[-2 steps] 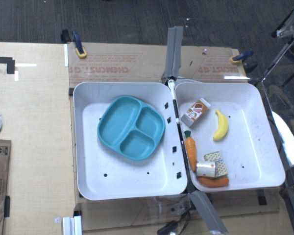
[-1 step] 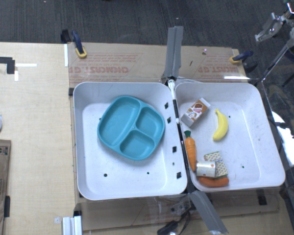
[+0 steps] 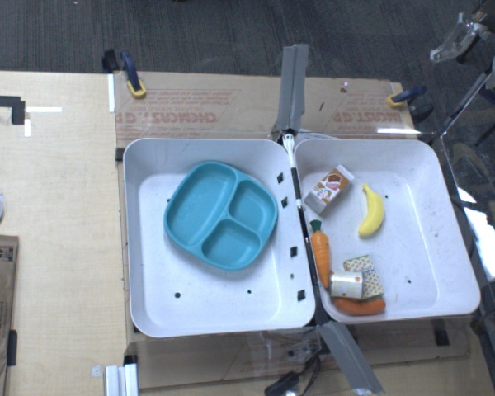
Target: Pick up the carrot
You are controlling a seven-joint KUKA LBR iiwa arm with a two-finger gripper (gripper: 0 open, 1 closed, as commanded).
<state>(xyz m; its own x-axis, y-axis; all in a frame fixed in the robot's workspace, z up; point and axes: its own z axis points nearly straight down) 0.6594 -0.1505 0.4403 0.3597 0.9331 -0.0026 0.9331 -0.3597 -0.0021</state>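
— Where is the carrot (image 3: 320, 258) found?
— It is laid along the left wall of the right bin (image 3: 445, 221), with its green top toward the far edge. Its tip is touched by a small white cup (image 3: 346, 285).
— How should it be taken?
— It is judged light, stiff and smooth. The middle should be gripped across, though little room is left by the wall.

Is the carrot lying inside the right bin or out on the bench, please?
Inside the right bin: the carrot lies flat on its floor by the left wall, green top pointing away.
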